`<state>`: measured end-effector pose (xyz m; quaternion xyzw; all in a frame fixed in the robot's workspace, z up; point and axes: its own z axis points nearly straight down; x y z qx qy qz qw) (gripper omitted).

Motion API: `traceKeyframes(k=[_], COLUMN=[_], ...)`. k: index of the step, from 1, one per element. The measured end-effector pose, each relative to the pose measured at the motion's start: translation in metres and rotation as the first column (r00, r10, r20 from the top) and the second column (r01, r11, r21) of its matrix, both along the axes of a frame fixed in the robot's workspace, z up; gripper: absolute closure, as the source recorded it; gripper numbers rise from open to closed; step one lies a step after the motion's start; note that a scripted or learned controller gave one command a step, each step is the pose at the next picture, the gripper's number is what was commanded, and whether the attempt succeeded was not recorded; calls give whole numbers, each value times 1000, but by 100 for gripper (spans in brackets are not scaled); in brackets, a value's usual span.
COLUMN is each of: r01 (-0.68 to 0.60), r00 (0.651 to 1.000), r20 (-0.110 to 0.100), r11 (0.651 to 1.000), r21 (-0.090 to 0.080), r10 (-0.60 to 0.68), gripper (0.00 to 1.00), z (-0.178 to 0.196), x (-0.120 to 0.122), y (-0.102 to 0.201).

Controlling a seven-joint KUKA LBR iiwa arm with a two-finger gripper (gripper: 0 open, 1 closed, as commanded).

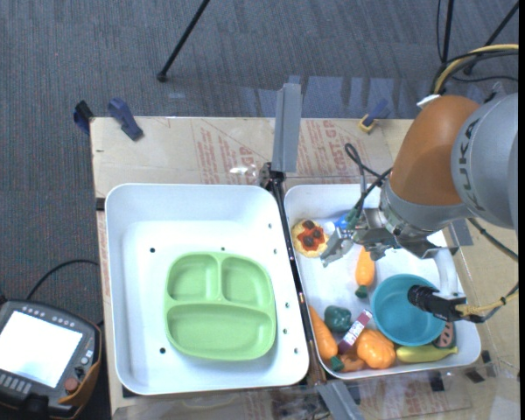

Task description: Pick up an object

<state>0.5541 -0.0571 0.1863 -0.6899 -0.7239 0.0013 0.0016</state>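
My gripper (350,240) hangs low in the right bin (332,201), near its upper middle, with the arm's orange band above it to the right. Its metal fingers (337,247) stand apart with nothing between them. A small pizza-like toy (310,237) lies just left of the fingers. An orange carrot-like piece (365,269) sits just below and right of them. Further down lie a blue bowl (404,309), a dark green toy (337,318), a carrot (323,332), an orange pepper (375,349), a small red-labelled bottle (355,329) and a banana (425,353).
The left bin (140,226) holds a green divided plate (220,306). A grey post (286,134) rises between the bins at the back. A tablet (37,348) lies on the floor at the lower left. Blue clamps (122,116) grip the bench's back edge.
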Motion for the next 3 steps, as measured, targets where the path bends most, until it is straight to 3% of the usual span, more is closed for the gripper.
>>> traceKeyframes(k=[1, 2, 3], r01=[65, 64, 65], r00=[998, 998, 998], r20=[-13, -1, -6], r11=[998, 998, 998], r21=[0, 0, 1], r10=[-65, -64, -65], gripper=[0, 0, 100], z=[-100, -94, -86], x=[17, 21, 20], y=[-42, -42, -42])
